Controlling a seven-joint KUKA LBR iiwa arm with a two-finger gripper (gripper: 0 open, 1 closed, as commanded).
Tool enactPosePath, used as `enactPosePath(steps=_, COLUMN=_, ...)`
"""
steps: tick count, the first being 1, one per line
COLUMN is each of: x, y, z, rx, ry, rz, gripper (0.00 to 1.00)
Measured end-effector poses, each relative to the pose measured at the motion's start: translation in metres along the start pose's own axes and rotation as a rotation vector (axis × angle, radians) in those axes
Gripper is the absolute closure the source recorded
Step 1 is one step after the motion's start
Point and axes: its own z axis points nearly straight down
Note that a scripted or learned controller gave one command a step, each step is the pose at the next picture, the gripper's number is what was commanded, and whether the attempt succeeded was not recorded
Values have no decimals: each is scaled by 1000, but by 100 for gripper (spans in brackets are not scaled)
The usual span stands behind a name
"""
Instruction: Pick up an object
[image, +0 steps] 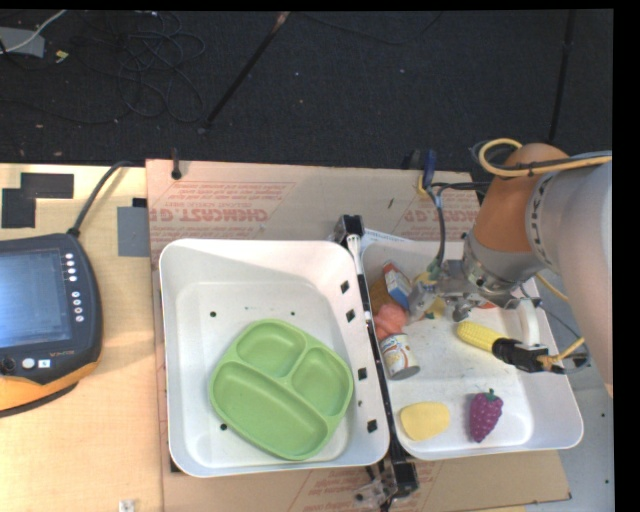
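Cardboard sheeting covers the bench beneath two shallow white bins, and I reach into the right-hand white bin (560, 425) from its far right side. My gripper (440, 297) hangs low over that bin's far end; whether it is apart or together I cannot tell, and nothing shows clamped in it. Just beside it lie a small blue-and-white carton (397, 283) and a pink rounded toy (389, 317), with a small labelled can (397, 355) a little nearer the camera. A yellow plastic corn cob (484, 336) lies to the other side. Well apart, at the near end, rest a pale yellow lemon-shaped toy (425, 420) and a purple bunch of toy grapes (485, 415). A green divided plate (283, 385) sits in the left-hand white bin (190, 280). By my judgement the pick is not yet made: everything lies on the bin floor, and closing and lifting remain.
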Motion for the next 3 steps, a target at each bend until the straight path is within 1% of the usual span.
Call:
enactPosePath(steps=1, x=45, y=26, z=9, rx=-32, ry=-16, rz=10, gripper=0)
enactPosePath(steps=2, x=-32, y=23, z=8, rx=-32, ry=-18, rz=17, gripper=0)
enactPosePath(steps=3, x=14, y=-19, z=7, rx=-39, ry=-31, rz=17, gripper=0)
